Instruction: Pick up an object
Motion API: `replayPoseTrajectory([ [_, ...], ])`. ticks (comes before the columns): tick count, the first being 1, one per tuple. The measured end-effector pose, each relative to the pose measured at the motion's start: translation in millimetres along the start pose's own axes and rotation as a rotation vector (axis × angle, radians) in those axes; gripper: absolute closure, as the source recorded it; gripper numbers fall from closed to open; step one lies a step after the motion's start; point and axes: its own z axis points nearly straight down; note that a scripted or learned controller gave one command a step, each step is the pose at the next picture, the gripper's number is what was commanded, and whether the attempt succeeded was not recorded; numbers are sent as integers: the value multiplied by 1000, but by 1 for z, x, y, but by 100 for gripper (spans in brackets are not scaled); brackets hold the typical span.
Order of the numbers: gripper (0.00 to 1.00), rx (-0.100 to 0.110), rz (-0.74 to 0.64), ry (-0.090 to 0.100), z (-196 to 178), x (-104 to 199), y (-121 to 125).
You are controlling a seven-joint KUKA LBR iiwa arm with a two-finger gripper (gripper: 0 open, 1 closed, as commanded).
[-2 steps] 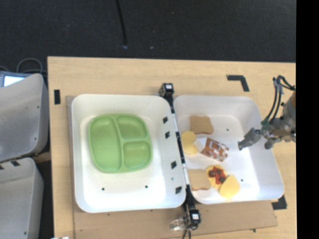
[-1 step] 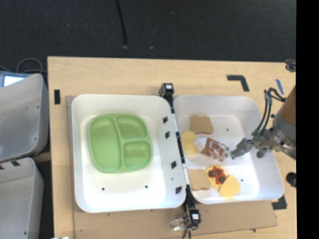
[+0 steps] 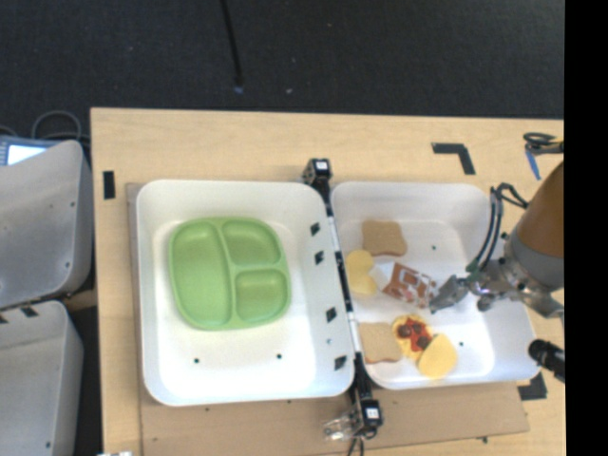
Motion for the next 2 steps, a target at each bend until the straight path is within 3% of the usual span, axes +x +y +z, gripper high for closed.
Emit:
replayPoseTrajectory([
  [1,0,-5,2,-1,50,-2,1],
  [2,100,-10,6,-3,37,-3,2],
])
